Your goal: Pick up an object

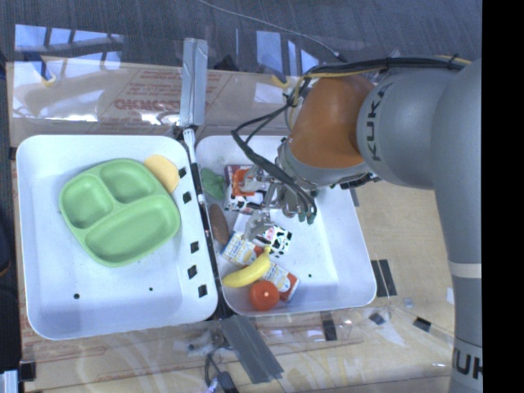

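Gripper [274, 211] hangs low over middle of right bin [348, 264], above the clutter pile along that bin's left wall. Step in hand, as I read it: descent onto a pick target, prob the small black-and-white patterned item [279, 239] just below the fingers. To do it well: come straight down, centre on one object, keep off the neighbours packed tight around it, e.g. yellow banana [246, 274], red tomato-like ball [264, 295], printed cartons [239, 250], all near bin's front-left corner. Crowded pile means risk of pinching two things or nudging target away, so go slow w/ jaws wide enough. Jaws: can't tell how far open; metal parts and cables blur together at wrist, nothing seen clamped between fingers. Left bin [49, 301] carries green divided plate [119, 211] w/ yellow piece [164, 170] at plate's back-right edge, well apart from arm.
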Available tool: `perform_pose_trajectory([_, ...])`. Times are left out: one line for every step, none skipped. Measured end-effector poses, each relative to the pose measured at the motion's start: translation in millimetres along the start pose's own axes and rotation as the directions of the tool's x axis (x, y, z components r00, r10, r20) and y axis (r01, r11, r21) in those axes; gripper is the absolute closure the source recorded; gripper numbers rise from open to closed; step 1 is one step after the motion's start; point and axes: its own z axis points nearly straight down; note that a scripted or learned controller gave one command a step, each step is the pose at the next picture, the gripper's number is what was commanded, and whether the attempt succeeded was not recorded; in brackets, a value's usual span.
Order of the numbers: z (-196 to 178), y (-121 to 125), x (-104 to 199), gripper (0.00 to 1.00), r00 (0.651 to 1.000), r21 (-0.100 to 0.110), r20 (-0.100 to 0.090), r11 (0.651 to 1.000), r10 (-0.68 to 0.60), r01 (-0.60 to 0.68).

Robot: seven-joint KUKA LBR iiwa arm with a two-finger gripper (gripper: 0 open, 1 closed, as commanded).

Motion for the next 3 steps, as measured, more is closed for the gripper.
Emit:
perform_pose_trajectory([-9.0, -16.4, 69.6, 0.00, 0.988, -0.003, -0.019, 0.988, -0.151, 0.151])
perform_pose_trajectory([26.4, 3.8, 36.0, 0.00, 0.998, 0.002, -0.004, 0.998, -0.059, 0.059])
perform_pose_trajectory([34.9, 8.0, 3.5, 0.00, 0.995, -0.002, -0.090, 0.999, 0.032, -0.032])
